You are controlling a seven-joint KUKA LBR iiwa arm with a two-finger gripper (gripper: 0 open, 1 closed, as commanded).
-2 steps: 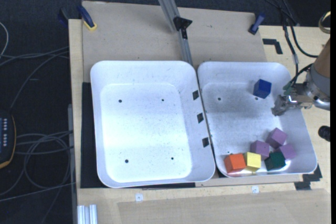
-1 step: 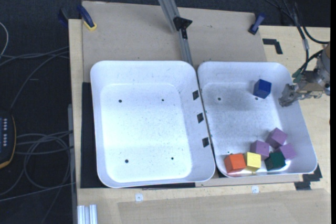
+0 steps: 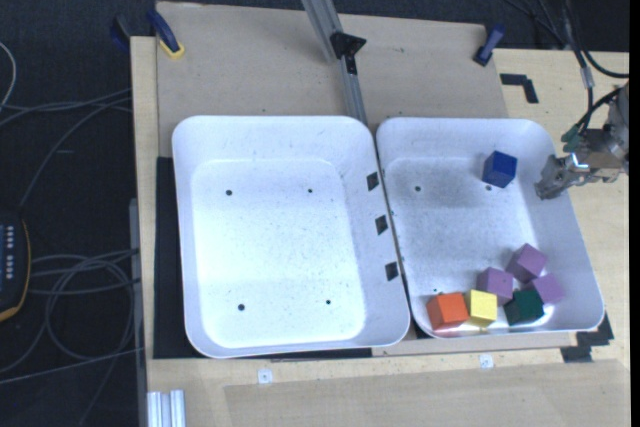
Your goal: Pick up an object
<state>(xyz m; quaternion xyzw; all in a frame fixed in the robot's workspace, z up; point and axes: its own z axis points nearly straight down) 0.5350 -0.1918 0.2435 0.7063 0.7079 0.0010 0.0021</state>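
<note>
In the near right corner of the right bin (image 3: 560, 215), an orange block (image 3: 448, 309), yellow block (image 3: 483, 305), green block (image 3: 523, 306) and purple blocks (image 3: 528, 262) sit packed together, a poor first target. The blue block (image 3: 499, 168) stands alone farther back, a cube with no long axis, corners turned slightly off the bin walls. The gripper (image 3: 553, 180) sits at the right rim just beside it, holding nothing, its opening impossible to tell; it is best centred over the block and squared to two flat faces before descending.

Right bin (image 3: 420, 245) centre open; blue cube (image 3: 499, 168) alone; blocks (image 3: 490, 300) crowd near corner.
</note>
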